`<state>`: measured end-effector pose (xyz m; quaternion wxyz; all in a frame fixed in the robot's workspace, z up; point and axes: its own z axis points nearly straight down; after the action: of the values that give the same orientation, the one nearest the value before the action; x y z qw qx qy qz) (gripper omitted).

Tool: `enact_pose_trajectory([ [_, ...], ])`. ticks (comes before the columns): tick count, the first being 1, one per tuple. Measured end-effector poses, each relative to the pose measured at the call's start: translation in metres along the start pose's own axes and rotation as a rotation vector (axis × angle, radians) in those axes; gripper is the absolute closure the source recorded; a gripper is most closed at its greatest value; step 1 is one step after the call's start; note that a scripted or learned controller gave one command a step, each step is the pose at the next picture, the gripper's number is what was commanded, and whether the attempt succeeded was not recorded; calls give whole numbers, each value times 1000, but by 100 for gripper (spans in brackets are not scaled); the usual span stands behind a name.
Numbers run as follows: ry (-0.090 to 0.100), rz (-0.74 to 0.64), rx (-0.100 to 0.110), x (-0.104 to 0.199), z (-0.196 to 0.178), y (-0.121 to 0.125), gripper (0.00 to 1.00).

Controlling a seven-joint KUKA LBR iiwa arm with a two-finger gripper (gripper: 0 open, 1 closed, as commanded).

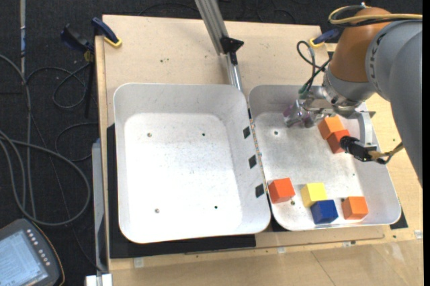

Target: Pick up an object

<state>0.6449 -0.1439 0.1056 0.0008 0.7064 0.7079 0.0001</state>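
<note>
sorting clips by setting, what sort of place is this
Most likely a robotics lab test bench: a grey robot arm with an orange band reaches over two shallow white plastic bins, small coloured blocks lie in one, and loose black cables trail over dark carpet.

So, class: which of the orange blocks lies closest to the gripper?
The orange block at the far end of the right bin, just beside the gripper. The other two orange blocks sit along the near edge, by the yellow and blue ones.

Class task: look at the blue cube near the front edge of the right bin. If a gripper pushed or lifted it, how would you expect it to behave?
The blue cube looks rigid with flat faces, so it would probably slide rather than roll. It touches the yellow cube, so a push would likely move both. Being small, it is probably light.
</note>
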Motion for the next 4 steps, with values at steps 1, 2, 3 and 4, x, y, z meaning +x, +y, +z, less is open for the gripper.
enact_pose_trajectory([
  [1,-1,0,-6,-1,-64,2,100],
  [2,-2,0,-7,-1,-128,6,100],
  [3,-1,-1,-7,0,-192,11,100],
  [4,3,-5,4,53,-186,7,100],
])
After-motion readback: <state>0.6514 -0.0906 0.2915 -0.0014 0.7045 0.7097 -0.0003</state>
